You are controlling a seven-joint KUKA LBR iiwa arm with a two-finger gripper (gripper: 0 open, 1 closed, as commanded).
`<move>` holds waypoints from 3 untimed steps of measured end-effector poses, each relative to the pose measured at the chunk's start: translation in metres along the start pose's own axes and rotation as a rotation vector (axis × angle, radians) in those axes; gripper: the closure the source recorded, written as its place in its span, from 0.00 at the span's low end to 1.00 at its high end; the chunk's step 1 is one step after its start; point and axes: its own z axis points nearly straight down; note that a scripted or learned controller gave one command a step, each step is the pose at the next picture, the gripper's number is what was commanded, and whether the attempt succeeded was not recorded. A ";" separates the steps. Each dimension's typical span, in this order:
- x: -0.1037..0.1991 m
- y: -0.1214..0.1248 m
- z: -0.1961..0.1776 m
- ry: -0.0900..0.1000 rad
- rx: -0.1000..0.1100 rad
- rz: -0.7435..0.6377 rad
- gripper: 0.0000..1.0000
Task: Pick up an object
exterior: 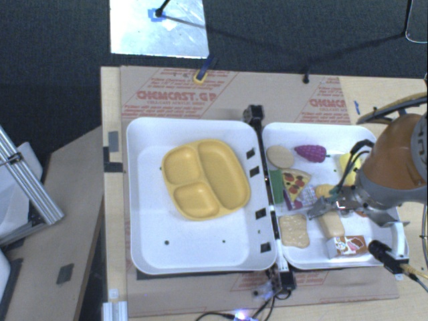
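Camera view, from above at a slant. Two white bins sit side by side on the bench. The left bin (144,246) contains a yellow divided plate (204,178). The right bin (394,243) contains toy food: a tan round piece (281,156), a purple grape cluster (309,153), a pizza slice (295,183), a toast slice (294,230), a tan block (331,224) and a small printed carton (348,246). The arm (394,162) enters from the right; its gripper (321,208) is low over the right bin, between the pizza slice and the tan block. Whether the gripper is apart or together cannot be told, and nothing is visibly held.
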 end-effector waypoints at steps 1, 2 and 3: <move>0.000 0.000 0.010 -0.001 -0.002 0.001 0.00; 0.000 0.001 -0.001 -0.002 -0.006 0.000 1.00; 0.000 0.001 -0.065 -0.003 -0.010 -0.003 1.00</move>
